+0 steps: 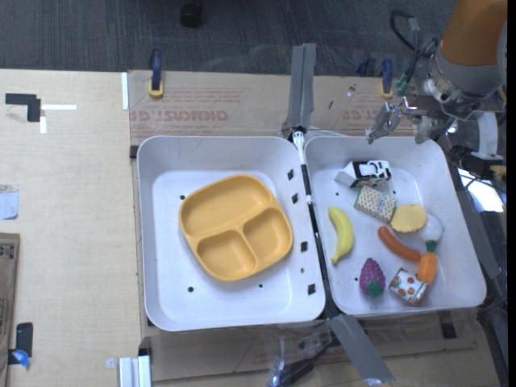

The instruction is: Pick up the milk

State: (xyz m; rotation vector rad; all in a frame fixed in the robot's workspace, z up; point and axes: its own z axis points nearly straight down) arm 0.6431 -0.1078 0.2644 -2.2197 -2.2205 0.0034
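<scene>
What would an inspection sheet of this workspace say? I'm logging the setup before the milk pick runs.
Surface: two shallow white bins side by side on a light wooden bench.
Job's things: small black-and-white milk carton lying in the right bin's upper part.
Clutter: yellow sectioned plate in left bin; yellow banana, purple grapes, orange carrot in right bin.
Grippers: hand above the right bin's far rim, apart from the carton.
Cables: black cable looping near the wrist.
Surroundings: dark carpet beyond the bench.

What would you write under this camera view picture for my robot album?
The robot's pincer hovers above the right bin, near the cow-spotted milk carton lying among toy foods; a yellow plate sits in the left bin.
</scene>
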